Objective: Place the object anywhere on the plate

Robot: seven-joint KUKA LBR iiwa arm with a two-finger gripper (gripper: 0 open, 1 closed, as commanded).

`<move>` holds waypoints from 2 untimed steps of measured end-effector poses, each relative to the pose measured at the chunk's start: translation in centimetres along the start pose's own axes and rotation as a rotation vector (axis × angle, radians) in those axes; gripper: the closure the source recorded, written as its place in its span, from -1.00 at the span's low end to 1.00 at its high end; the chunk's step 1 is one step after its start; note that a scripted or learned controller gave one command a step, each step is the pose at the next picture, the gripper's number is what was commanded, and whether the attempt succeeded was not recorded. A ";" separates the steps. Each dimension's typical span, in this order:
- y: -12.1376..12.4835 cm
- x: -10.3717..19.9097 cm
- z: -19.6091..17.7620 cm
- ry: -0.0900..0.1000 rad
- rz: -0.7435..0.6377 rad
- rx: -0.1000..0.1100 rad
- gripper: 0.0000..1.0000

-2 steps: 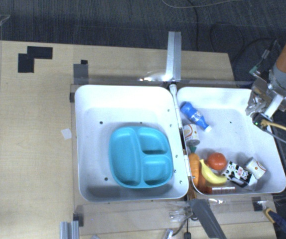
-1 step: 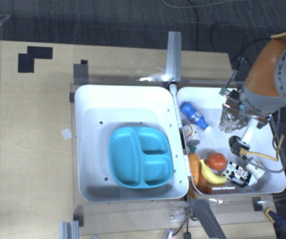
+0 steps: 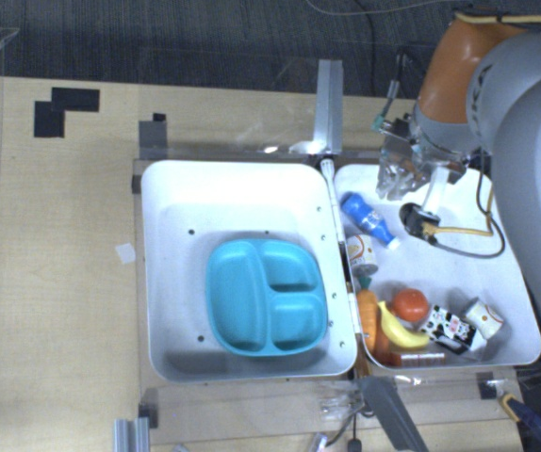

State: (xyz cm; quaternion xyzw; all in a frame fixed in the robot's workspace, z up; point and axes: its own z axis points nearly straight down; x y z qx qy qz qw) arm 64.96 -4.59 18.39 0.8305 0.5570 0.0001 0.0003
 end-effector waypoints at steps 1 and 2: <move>-6.4 3.2 0.0 0.000 -0.220 0.002 1.00; -9.6 0.5 0.0 0.001 -0.580 0.001 1.00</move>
